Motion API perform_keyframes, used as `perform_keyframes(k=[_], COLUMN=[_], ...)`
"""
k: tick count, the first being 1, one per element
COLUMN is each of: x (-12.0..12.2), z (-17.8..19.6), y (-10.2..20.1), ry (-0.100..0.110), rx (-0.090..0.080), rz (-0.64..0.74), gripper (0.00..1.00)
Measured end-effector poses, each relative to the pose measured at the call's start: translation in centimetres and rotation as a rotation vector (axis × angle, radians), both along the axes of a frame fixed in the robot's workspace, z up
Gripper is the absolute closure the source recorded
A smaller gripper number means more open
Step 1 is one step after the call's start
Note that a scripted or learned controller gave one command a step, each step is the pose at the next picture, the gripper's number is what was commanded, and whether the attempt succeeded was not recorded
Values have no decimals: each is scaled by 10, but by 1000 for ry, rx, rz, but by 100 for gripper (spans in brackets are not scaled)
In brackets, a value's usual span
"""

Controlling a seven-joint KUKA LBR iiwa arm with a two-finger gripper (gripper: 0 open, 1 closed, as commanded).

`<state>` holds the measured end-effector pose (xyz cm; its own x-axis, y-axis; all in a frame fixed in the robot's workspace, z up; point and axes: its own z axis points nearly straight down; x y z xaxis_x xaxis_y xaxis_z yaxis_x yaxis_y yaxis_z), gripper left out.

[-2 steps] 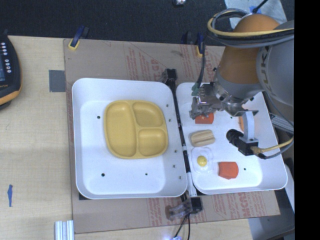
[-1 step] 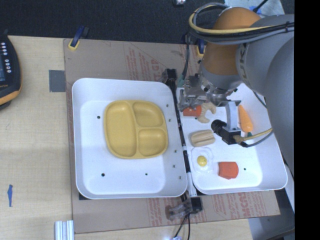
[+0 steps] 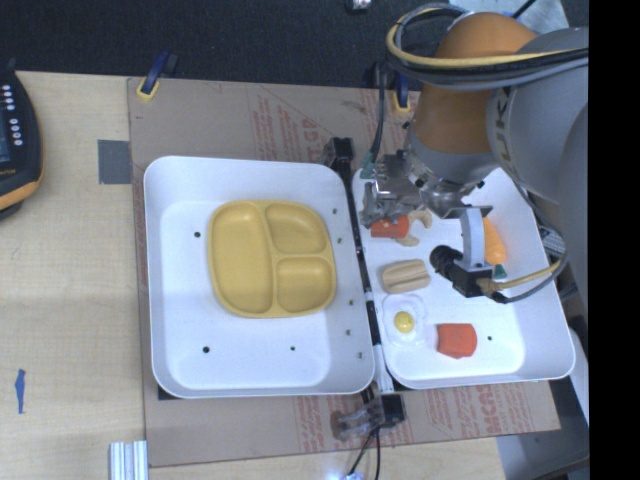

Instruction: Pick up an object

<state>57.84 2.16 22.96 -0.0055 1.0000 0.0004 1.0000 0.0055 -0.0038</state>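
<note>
My gripper (image 3: pixel 386 206) is low at the far left of the right bin (image 3: pixel 540 363), hanging from the grey arm with its orange band. Right under it, touching or nearly so, lies a small red-orange toy food piece (image 3: pixel 392 229). Nearer the front lie a tan bun (image 3: pixel 405 275), a fried egg (image 3: pixel 403 321) and a red block (image 3: pixel 457 340). An orange carrot (image 3: pixel 494 243) lies to the right, partly behind a black part of the arm.
The left bin (image 3: pixel 175 358) holds a yellow divided plate (image 3: pixel 271 258). The ridge between the two bins (image 3: pixel 360 278) runs just left of the gripper. A black cable (image 3: pixel 515 283) loops over the right bin. A black and orange pendant (image 3: pixel 15 138) lies on the bench at far left.
</note>
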Motion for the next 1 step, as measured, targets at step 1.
perform_keyframes(k=[1], x=[-7], z=[-16], y=[36], ry=[3], rx=[0], rz=[3], gripper=[100])
